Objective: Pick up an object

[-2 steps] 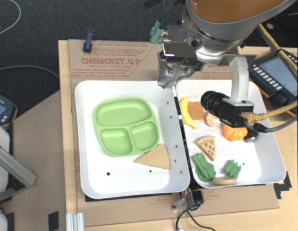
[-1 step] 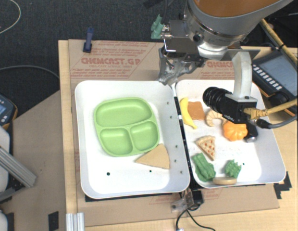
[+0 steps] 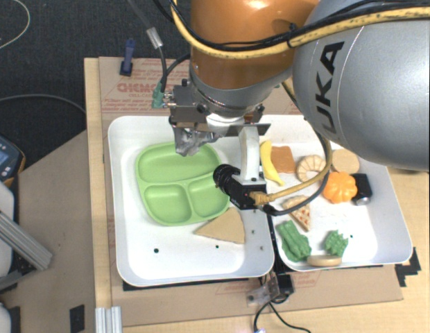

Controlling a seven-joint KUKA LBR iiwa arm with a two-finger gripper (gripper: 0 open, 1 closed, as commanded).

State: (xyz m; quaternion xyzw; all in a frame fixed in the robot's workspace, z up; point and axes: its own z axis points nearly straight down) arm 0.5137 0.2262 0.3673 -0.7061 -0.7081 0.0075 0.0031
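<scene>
My gripper hangs over the left bin, at the far right corner of a green divided plate. Its fingers stand apart, open, with nothing between them but the plate below. A tan triangular wedge lies just in front of the plate. The right bin holds a yellow banana, a brown toast square, a ridged tan shell shape, an orange pumpkin, a pizza slice and two green pieces.
The arm's orange band and grey body cover the far side of both bins. A black part with a cable hangs by the rim between the bins. A small black object sits by the pumpkin, and a tan pod lies at the front.
</scene>
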